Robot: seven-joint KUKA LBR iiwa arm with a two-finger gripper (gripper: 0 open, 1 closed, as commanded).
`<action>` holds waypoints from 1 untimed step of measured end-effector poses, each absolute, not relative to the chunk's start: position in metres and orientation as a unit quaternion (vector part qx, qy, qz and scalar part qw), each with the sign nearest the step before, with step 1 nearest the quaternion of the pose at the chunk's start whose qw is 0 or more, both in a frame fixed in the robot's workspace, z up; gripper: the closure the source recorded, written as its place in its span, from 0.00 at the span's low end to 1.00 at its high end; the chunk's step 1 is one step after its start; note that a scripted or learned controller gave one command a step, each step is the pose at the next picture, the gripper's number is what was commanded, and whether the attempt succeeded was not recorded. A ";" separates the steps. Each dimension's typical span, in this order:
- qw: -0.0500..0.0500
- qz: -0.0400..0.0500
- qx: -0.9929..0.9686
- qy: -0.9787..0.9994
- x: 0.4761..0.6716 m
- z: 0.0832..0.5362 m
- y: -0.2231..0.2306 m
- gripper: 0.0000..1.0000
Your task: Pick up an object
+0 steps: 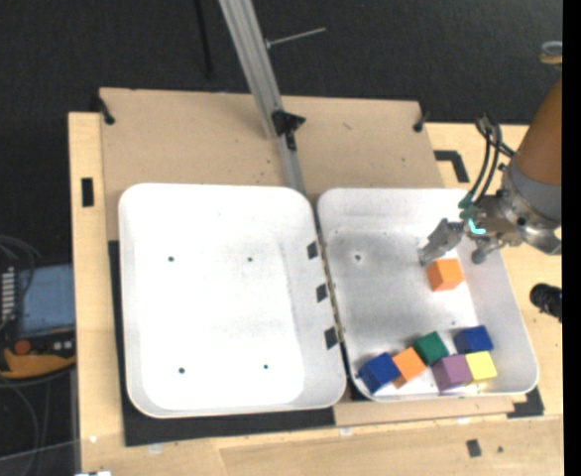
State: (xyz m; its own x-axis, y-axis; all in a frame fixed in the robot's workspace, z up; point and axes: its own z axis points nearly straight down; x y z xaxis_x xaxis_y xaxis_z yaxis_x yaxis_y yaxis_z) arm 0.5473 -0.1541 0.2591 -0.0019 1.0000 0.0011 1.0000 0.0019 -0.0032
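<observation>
Your end effector hangs over the upper right part of the right bin, its two fingers spread apart with nothing between them, so it is open and holds no object. Just below it lies an orange cube, tilted a little, alone on the bin floor and very close to the left fingertip; you cannot tell from this slant whether they touch. Behind the end effector you see the grey wrist and the orange band of the arm coming in from the right, with cables looping down to the wrist. Along the bottom edge of the same bin sits a cluster of cubes close together: a blue cube at the left, a second orange cube beside it, a green cube, a purple cube, a yellow cube and another blue cube above the yellow one. The left bin lies alongside, joined by clips at the shared edge. Both bins rest on the worktop, and a slanted metal rail rises from behind them.
</observation>
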 end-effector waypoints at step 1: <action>0.000 -0.001 -0.707 -0.707 0.548 0.261 -0.154 0.00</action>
State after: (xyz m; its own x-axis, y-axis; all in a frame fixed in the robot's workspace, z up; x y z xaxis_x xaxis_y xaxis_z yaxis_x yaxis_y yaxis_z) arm 0.5481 -0.1542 0.2612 -0.0010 1.0000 0.0003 1.0000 0.0010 0.0013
